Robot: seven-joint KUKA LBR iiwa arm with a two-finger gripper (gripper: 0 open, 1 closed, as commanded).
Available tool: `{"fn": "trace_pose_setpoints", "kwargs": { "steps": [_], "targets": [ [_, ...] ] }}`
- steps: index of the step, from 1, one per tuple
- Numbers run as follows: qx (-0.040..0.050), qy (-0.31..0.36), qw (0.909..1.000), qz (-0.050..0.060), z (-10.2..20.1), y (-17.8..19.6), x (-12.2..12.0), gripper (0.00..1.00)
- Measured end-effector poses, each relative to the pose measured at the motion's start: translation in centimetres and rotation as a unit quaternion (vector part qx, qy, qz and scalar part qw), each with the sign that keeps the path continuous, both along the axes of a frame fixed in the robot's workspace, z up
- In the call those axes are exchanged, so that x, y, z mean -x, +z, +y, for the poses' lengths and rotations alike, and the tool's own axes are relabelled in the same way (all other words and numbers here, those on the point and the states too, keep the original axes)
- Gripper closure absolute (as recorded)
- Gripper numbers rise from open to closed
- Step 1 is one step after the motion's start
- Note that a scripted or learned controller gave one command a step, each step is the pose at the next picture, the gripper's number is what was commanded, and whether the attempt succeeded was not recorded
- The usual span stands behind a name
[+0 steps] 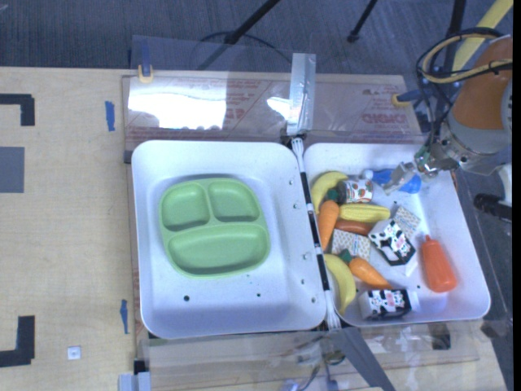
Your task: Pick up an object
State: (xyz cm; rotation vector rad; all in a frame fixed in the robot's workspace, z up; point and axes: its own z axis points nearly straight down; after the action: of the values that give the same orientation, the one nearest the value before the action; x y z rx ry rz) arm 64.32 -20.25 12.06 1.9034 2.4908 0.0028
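The pickable things all lay heaped in the right-hand shallow white bin (476,287), crowded toward its left wall: a yellow plastic banana (323,184) at the top, an orange toy carrot (327,222) just below it, a second orange carrot (368,272) and a second yellow banana (342,279) lower down, two black-and-white cow-patterned cartons (391,239) and (385,301), and an orange plastic bottle (438,264) lying apart on the right. I judged that bottle the easiest target, since nothing touched it, while the pile on the left was packed so tightly that anything reaching in would meet neighbours.

The gripper (429,160) hung over the far right corner of that bin, near a small blue object (409,184), with nothing in its grasp that I could see. Whether its parts stood apart or together I could not tell from that slanted view.

The grey arm's orange band (480,96) sat above the wrist at the right, cables looping over it.

The left-hand white bin (155,296) held a green three-compartment plastic tray (215,225), lying flat in its middle. Both bins rested side by side on the pale wooden counter (65,218).
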Motion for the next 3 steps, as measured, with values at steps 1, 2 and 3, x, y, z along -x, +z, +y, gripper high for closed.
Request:
{"fn": "trace_pose_setpoints", "kwargs": {
  "steps": [1, 2, 3],
  "targets": [
    [-0.0108, -0.041, 0.9991, 0.007, -0.6, -3.2, -1.4, 0.00],
    [-0.0078, -0.039, 0.9992, 0.010, -0.7, -2.4, -1.2, 1.00],
    [-0.0067, -0.226, 0.9734, 0.033, -0.6, -3.8, -1.4, 1.00]
  ]
}}
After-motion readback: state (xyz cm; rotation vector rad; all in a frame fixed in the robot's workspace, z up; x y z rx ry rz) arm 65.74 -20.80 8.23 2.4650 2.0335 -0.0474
